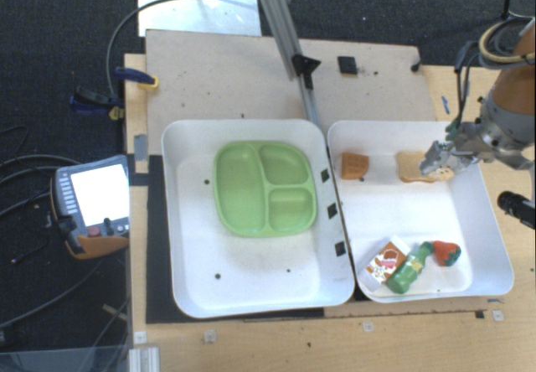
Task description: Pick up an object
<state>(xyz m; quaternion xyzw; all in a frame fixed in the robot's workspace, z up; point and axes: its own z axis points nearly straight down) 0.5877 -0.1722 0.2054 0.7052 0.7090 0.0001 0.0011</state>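
The right bin (486,219) holds a tan toast-like piece (412,167) at its far side, an orange-brown block (354,165) to the left of it, and near the front a small printed carton (385,262), a green bottle (409,269) and a red strawberry-like toy (446,252). My gripper (438,162) comes in from the right and sits low over the right end of the tan piece, touching or just above it. The arm's grey wrist and orange band are at the right edge.
The left bin (193,270) carries a green divided plate (265,187). A grey pole (280,14) slants over the bench behind the bins. A handheld pendant (92,203) lies off the bench at the left, with cables around it.
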